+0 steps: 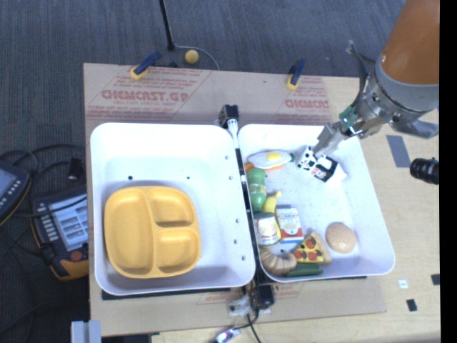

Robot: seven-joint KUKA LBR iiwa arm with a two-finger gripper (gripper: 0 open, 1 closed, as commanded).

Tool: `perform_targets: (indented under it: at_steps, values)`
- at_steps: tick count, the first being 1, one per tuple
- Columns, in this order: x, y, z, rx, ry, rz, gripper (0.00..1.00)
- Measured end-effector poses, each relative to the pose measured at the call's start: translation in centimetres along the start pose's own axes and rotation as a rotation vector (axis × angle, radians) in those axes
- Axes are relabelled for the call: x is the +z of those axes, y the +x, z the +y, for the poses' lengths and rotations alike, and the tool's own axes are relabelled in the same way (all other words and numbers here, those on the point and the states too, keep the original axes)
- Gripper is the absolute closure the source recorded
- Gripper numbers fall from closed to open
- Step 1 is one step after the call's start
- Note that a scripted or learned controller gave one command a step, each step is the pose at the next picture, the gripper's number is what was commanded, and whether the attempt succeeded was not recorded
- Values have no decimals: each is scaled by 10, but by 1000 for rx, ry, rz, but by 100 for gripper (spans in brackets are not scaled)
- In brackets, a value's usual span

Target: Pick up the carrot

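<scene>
— Hand (313,156) status?

— I see it low over the right bin (371,213), in the part of that bin nearest the far edge of the bench (418,256). The arm (407,41) slants down to it from the far right corner. Whether the hand is open or closed I cannot tell from this angle, and I can confirm nothing gripped in it.

— What lies under it?

— A small black-and-white item (319,167), just beside the hand's tip. I cannot tell whether the two are touching.

— Location of the carrot?

— I take the orange piece against the right bin's left wall to be the carrot (250,168). It is tucked just under the fried egg (271,159) and meets a green item (256,186) on the side toward the near edge. It lies on the bin floor, apart from the hand, with the fried egg between them.

— Other contents of that bin?

— Toward the near edge: a small can (268,231) beside a small carton (288,220), a pizza slice (309,249), a tan rounded piece (341,237) and a curved brown pastry (278,264) against the near wall. The pieces crowd the bin's left half.

— Left bin?

— The left bin (171,145) holds a yellow divided plate (151,229), lying flat toward the near left corner of the bench.
</scene>
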State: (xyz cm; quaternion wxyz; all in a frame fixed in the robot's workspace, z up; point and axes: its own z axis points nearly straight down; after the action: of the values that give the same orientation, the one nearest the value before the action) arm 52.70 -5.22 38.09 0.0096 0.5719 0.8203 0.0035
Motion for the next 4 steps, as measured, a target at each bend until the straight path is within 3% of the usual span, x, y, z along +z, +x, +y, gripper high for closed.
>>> perform_targets:
  at_steps: [1, 2, 3, 4]
  values:
    - [104, 32, -38, 167, 28, 12, 100]
    - [143, 63, -27, 807, 31, 3, 100]
    - [142, 63, -27, 807, 29, 3, 0]
    - [198, 78, -24, 481, 30, 8, 0]
